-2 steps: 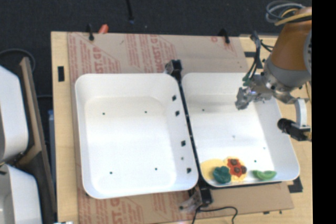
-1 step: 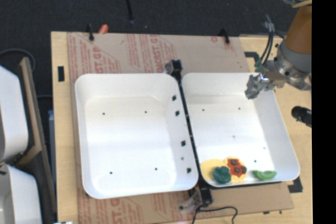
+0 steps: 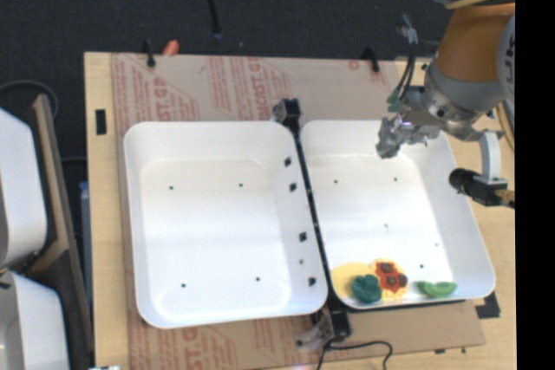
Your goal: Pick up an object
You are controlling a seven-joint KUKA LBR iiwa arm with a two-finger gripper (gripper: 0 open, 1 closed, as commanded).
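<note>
So the arm (image 3: 473,39) reaches in from the right and the gripper (image 3: 392,137) hangs over the far edge of the right bin (image 3: 381,195) — can't tell its grip state from up here, and nothing shows in it. The pickable stuff is piled in that bin's near corner: a yellow piece (image 3: 347,277), a dark green lump (image 3: 366,289), an orange thing (image 3: 390,275) and a light green piece (image 3: 436,288), 4 items huddled along the near wall. The left bin (image 3: 217,221) sits just beside. I'd guess the gripper has to travel toward the near corner — the wall there could crowd it.
</note>
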